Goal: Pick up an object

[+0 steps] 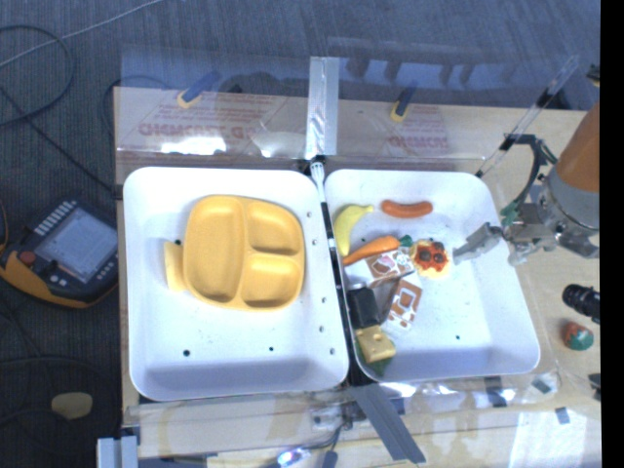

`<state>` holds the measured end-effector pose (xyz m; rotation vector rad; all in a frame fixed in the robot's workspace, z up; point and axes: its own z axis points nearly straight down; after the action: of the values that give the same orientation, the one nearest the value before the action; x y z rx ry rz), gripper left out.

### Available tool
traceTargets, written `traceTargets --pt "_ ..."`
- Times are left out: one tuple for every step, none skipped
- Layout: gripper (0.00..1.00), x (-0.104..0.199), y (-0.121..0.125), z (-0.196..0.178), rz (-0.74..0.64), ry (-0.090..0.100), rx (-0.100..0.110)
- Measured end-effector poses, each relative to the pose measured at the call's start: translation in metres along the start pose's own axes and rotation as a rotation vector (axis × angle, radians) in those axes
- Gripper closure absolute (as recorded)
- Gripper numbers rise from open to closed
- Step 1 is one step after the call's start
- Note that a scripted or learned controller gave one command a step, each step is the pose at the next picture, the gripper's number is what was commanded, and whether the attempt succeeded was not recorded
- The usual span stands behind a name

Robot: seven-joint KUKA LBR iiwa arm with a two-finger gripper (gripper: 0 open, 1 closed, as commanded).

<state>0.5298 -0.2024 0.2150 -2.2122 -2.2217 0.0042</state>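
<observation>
Bench bins | left bin (146, 291): yellow tray (244, 252) | right bin (487, 291): toy food (390, 261) | end effector (478, 244): state unclear

Both bins (146, 359) look like smooth, slightly glossy white plastic. The yellow divided tray (244, 252) in the left one is smooth matt plastic, and the floor (58, 86) beyond is rough grey carpet.

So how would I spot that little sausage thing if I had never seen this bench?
Find the two white bins side by side and take the right bin, the one crowded with toy food. Look to its far edge, past the yellow banana and the orange carrot. The sausage lies there alone, touching nothing: a short reddish-brown rod with rounded ends.
</observation>
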Motion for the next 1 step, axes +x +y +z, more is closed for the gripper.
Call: traceTargets --pt "0.0 0.0599 0.0202 0.0882 0.051 -0.006 -0.019"
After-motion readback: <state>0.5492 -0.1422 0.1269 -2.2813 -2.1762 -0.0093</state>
